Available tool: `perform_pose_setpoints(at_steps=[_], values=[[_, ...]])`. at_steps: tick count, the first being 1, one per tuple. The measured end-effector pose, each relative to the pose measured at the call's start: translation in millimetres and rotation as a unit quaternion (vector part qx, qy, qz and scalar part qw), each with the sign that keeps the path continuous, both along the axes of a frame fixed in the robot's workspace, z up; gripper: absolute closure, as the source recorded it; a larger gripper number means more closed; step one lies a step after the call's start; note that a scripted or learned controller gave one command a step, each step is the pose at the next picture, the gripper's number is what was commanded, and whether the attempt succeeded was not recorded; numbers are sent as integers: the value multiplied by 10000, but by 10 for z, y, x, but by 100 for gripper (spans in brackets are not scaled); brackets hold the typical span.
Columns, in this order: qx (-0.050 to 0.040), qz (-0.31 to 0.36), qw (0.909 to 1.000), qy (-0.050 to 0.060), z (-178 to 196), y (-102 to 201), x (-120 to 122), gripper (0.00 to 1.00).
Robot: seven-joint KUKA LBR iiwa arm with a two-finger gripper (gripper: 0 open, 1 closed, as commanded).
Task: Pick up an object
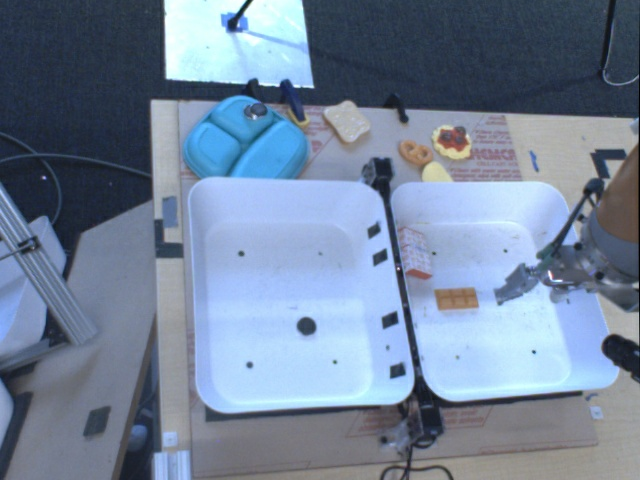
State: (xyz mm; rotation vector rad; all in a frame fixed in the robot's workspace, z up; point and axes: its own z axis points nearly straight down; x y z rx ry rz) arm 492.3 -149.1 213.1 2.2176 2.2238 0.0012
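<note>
In the right bin (560, 203) lie an orange waffle-like block (457, 299) near the middle and a small white and red carton (415, 251) against the left wall. My gripper (515, 286) hangs low over the right bin, just right of the orange block and apart from it. Nothing shows between its fingers. The arm's grey wrist (590, 268) reaches in from the right edge.
The left bin (215, 208) holds a small dark round piece (306, 325). Behind the bins on the bench sit a blue divided plate (246, 140), a toast slice (347, 122), a pretzel (414, 152), a small tart (452, 141) and a yellow piece (436, 173).
</note>
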Motion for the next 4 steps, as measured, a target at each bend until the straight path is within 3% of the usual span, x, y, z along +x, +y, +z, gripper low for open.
perform_pose_setpoints(at_steps=[1, 2, 3, 4], values=[[-7, -22, 10000, 12, -1094, -579, 368, 0], [-28, 2, 10000, -89, -1242, -575, 105, 0], [-1, 42, 10000, -34, -1226, 633, -30, 0], [-10, 12, 10000, -45, -1259, 636, 576, 0]])
